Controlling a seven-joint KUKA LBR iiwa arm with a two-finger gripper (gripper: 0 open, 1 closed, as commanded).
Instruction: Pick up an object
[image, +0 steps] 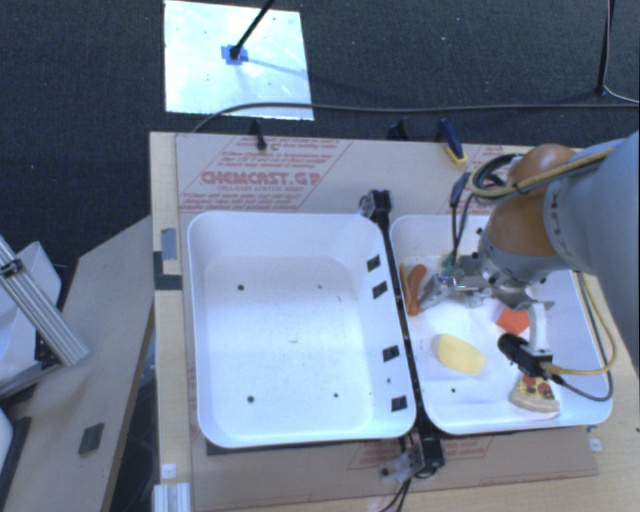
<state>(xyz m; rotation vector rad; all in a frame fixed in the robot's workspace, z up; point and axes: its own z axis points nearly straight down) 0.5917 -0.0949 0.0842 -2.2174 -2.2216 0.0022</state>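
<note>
In the right bin (440, 232) lie an orange sausage-shaped piece (411, 287) by the left wall, a yellow lump (459, 354) near the middle, a small orange-red wedge (514, 321), and a pizza-slice toy (535, 396) at the front right. My gripper (436, 290) is low inside this bin, its metal tip right beside the orange sausage piece on that piece's right. Nothing shows as held. The grey arm with its orange band (530, 200) covers the bin's back right part.
The left bin (200, 300) sits beside the right one, and black clips (385, 320) run along the shared wall. A black cable with a plug (520, 352) trails from the arm over the right bin's front. Bare bench board lies behind both bins.
</note>
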